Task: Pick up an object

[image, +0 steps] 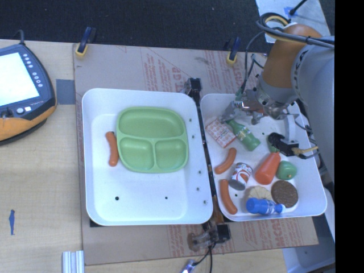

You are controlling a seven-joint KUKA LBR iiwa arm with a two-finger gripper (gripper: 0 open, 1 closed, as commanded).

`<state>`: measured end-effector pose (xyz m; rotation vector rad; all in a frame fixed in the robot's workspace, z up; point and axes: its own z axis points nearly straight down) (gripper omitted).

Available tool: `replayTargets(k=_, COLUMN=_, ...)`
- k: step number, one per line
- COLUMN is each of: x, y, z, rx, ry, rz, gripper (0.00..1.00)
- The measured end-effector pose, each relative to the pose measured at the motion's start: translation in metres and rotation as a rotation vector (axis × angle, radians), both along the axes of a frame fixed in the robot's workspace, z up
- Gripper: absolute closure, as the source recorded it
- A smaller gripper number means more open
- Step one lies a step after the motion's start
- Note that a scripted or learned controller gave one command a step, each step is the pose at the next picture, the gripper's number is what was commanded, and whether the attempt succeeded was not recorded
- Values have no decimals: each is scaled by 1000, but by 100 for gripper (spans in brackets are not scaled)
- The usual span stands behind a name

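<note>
Item: green bottle [244, 135], R bin [318, 206], upper-left part, lying tilted. Gripper [245, 108] low just above it; jaws' state: can't tell. Step: approach/grasp. Next: needs centring over bottle, then a firm close.

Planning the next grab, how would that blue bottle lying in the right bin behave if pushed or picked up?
The blue bottle lies on its side, so a push would probably roll it. It looks like smooth plastic, likely light and slippery. The brown disc beside it may crowd the fingers.
</note>
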<state>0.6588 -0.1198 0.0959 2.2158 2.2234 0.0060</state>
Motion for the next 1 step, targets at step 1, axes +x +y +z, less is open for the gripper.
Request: replayTargets(k=1, x=0, y=17, z=0, rx=-3, ry=1, rz=-1, gripper=0)
